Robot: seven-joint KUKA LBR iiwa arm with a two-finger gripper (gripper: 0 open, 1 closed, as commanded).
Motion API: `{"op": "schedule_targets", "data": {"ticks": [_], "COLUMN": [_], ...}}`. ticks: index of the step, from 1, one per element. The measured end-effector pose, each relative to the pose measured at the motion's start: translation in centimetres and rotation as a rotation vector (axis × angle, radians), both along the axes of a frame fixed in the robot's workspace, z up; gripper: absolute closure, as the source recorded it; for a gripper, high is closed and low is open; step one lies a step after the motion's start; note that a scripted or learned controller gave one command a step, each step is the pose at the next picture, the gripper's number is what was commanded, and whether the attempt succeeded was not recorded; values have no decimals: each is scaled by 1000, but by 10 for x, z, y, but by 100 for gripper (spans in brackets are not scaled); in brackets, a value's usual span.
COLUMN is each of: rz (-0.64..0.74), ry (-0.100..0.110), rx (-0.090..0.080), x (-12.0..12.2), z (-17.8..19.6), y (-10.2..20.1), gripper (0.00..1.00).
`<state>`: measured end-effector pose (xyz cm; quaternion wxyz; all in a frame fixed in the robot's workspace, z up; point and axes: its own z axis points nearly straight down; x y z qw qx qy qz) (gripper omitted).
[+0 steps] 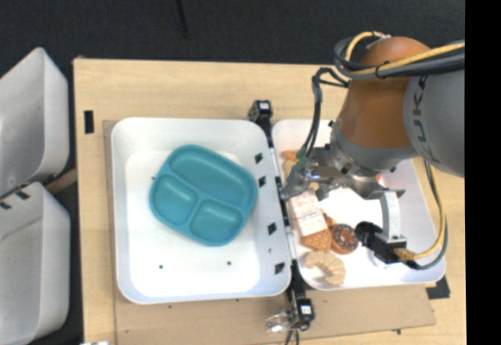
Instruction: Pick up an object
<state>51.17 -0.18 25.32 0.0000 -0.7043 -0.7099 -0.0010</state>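
Observation:
My gripper [308, 177] hangs low over the left side of the right bin [419, 261], under the grey and orange arm [383, 113]. Just below it lies a white packet with a pink label [307, 215]. Further toward the front lie a brown waffle-like cracker [317, 241], a chocolate donut [343, 237] and a pale croissant [326, 266]. A small orange item [290, 156] peeks out beside the gripper near the bin's left wall. The arm's body hides the middle and back of this bin.
The left bin [125, 261] holds a blue divided plate [203, 195] near its middle. A black connector with a yellow cable [378, 242] hangs from the arm over the right bin's front. Black clips [261, 109] sit along the wall between the bins.

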Motion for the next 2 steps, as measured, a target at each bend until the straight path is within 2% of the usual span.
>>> {"op": "schedule_targets", "data": {"ticks": [1,2], "rz": [-1,-4], "ry": [3,5], "rx": [-1,-2], "x": [-20,-20], "z": [-6,-20], "y": [53,84], "gripper": [100,100]}}
